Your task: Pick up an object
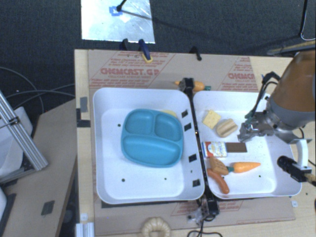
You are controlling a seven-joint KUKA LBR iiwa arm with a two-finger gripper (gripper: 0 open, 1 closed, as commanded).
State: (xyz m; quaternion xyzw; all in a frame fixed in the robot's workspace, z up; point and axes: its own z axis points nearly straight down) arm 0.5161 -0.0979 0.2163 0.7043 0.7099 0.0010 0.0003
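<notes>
Left bin (106,132): blue divided plate (152,136), three compartments, lying flat near the centre.

Right bin (266,186): yellow cheese slice (212,118) and tan bread roll (226,128) near the upper left; small red-and-white packet (215,149), print too small to read, touching a dark brown bar (236,148); orange carrot (244,167) below the bar; reddish sausage (219,180) and a brown lumpy piece (217,166) at the lower left.

Gripper (245,134): over the right bin, just right of the bread roll and above the brown bar; finger state cannot be told; nothing seen held.

Board (128,70) beneath both bins: red lettering "CHEMCAST GP", repeated at the upper right, partly covered.
</notes>
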